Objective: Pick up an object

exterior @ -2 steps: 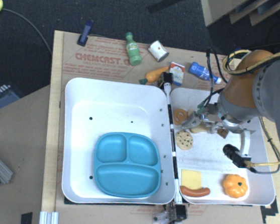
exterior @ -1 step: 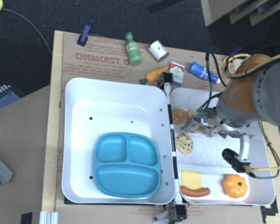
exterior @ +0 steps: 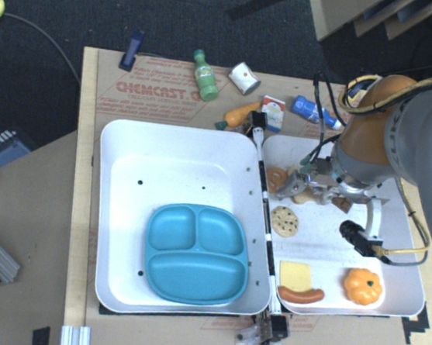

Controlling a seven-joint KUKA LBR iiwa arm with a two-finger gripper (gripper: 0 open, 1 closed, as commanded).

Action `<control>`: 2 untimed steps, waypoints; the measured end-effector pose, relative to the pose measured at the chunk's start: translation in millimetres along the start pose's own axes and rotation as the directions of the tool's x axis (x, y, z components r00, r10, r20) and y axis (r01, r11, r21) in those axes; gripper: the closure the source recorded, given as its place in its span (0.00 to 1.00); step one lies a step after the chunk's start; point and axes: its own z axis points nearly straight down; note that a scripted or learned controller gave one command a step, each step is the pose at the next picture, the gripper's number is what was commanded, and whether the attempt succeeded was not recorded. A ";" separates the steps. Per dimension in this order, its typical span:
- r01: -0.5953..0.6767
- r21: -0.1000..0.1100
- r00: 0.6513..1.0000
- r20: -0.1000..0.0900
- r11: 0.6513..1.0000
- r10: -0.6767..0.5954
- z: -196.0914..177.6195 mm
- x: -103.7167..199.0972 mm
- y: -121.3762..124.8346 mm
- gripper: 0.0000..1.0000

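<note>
The right bin (exterior: 387, 306) holds a round chocolate-chip cookie (exterior: 284, 221), a yellow cheese slice (exterior: 294, 276), a red sausage (exterior: 301, 295), an orange pumpkin (exterior: 363, 287) and a brown pastry-like piece (exterior: 277, 178) at its upper left. My gripper (exterior: 317, 190) hangs low over the upper part of this bin, just right of the brown piece and above the cookie. Small brown bits lie under the gripper, hard to make out. The arm's orange band and grey body cover the bin's upper right corner.
The left bin (exterior: 124, 156) holds a blue divided plate (exterior: 197, 253). Behind the bins on the bench lie a green bottle (exterior: 206, 76), a white can (exterior: 244, 77), a carrot (exterior: 238, 116), a small carton (exterior: 272, 112) and a blue item (exterior: 314, 111).
</note>
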 end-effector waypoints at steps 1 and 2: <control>0.001 0.000 1.000 0.000 1.000 -0.001 -0.3 -9.0 29.5 0.00; 0.002 -0.005 1.000 0.002 1.000 -0.002 -12.0 -8.6 31.0 1.00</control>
